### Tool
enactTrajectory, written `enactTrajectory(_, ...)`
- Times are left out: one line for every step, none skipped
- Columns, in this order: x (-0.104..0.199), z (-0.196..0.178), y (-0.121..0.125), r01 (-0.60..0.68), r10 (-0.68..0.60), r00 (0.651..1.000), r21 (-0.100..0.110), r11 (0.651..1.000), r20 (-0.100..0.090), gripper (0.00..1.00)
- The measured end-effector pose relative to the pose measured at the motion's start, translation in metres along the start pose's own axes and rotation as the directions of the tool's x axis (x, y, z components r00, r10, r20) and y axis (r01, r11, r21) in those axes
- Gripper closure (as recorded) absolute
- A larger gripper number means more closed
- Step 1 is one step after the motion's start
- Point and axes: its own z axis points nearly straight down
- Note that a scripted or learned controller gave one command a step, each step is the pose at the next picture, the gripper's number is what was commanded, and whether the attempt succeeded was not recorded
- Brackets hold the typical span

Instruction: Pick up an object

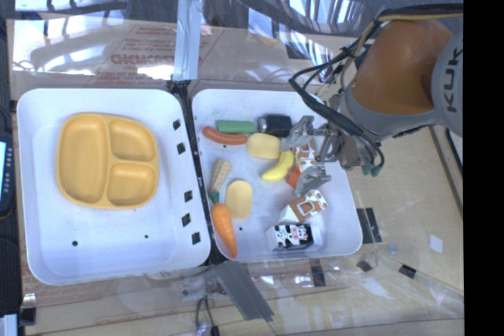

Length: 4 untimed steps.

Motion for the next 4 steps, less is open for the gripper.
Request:
enactTrajectory(0.026, 0.107, -0.053, 0.034, -0.034, 0.999, 0.001, 0.999, 0.006, 0.0)
enactTrajectory(0.002, 0.14, -0.027, 0.012, -0.012, 1.0, -0.001, 1.0, 0.002, 0.0)
enactTrajectory(0.0, 0.129, -0.026, 0.019, -0.019, 1.0, 0.001, 1.0, 0.005, 1.0)
enactTrajectory(-0.027, -0.025, 0.011, -0.357, 0.357, 0.934, -0.001, 0.934, 0.008, 1.0)
